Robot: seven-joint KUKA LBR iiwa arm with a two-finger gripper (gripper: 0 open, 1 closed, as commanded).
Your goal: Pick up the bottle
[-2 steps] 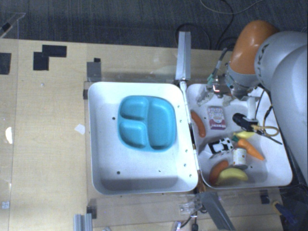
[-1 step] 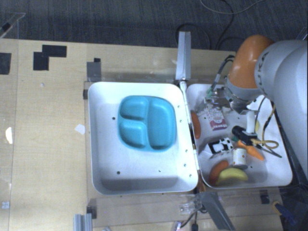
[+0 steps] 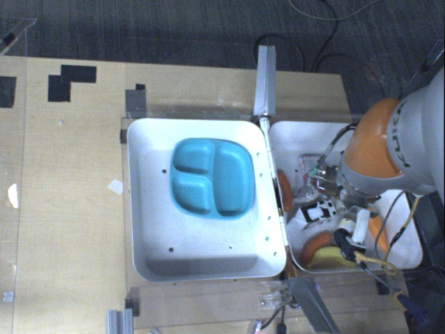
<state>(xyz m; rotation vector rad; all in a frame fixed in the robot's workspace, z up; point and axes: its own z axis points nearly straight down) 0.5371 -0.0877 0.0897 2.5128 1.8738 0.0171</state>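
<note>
Gripper (image 3: 321,204) is low in the right bin (image 3: 306,128), in among the clutter; wrist hides the business end, so I can't tell how wide I'm set, and nothing shows as held.

Bottle (image 3: 306,165): best guess only; the clear piece with a pinkish label, just beyond my gripper toward the bin's far wall; too small and too covered to be sure, and I can't tell whether it stands or lies.

Near side of my gripper: a yellow and a reddish fruit (image 3: 323,250), touching each other; to the divider side, an orange-brown thing (image 3: 281,186) against the wall; past that, the left bin (image 3: 139,186) with a blue plate (image 3: 212,176), well apart from me.

Handling, my judgement: clear plastic, so light, probably thin-walled; it will give under squeeze and is slick; round, so it rolls if nudged; not fragile.

Where to grip: across the body at the label, jaws square to its long axis; not the cap or neck; firm but moderate close; neighbours are close, so expect to bump them.
</note>
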